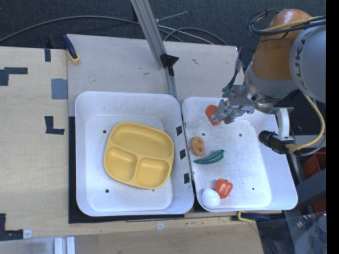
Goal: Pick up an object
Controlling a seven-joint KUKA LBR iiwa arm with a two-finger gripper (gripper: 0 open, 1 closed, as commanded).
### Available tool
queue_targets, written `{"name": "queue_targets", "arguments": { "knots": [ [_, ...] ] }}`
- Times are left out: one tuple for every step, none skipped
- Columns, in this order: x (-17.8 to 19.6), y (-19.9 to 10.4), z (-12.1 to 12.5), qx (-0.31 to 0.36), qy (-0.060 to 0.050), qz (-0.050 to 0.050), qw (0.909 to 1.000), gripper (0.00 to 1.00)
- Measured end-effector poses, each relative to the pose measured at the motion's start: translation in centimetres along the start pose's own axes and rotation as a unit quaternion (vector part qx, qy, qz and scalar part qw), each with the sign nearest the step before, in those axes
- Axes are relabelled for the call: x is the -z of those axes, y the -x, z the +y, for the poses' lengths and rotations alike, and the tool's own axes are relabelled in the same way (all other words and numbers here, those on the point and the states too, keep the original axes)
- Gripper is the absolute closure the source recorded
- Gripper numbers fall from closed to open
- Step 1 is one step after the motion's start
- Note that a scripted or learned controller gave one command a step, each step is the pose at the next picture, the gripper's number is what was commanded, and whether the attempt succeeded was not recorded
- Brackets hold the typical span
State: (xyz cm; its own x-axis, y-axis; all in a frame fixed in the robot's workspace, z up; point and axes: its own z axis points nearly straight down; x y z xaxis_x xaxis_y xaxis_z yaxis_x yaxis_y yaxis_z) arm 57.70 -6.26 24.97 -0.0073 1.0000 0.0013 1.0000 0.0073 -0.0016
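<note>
Two white bins side by side on a pale board [116,62]. Left bin [80,142]: yellow tray [139,155] with three compartments, lying flat, slightly skewed, about centre. Right bin [254,163] touches the left along their shared edge; small black clips sit on that seam. Black mat [71,168] shows under the left bin's outer edge. Metal pole [148,20] slants in from the top, ending at a black bracket [169,60] just above the seam. Blue-and-yellow clamp [70,47] at the board's far left corner. Wooden table [26,157] at left carries dark tape marks [52,125] and a grey patch [59,88]. Cables [106,19] trail over dark floor behind.
</note>
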Motion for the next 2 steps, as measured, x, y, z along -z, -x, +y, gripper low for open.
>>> {"name": "queue_targets", "arguments": {
  "knots": [
    [-0.6,-6.0,-0.6,0.0,-0.001,0.0,1.0,1.0],
    [-0.3,-10.7,-0.2,0.0,0.0,0.0,1.0,1.0]
  ]
}}
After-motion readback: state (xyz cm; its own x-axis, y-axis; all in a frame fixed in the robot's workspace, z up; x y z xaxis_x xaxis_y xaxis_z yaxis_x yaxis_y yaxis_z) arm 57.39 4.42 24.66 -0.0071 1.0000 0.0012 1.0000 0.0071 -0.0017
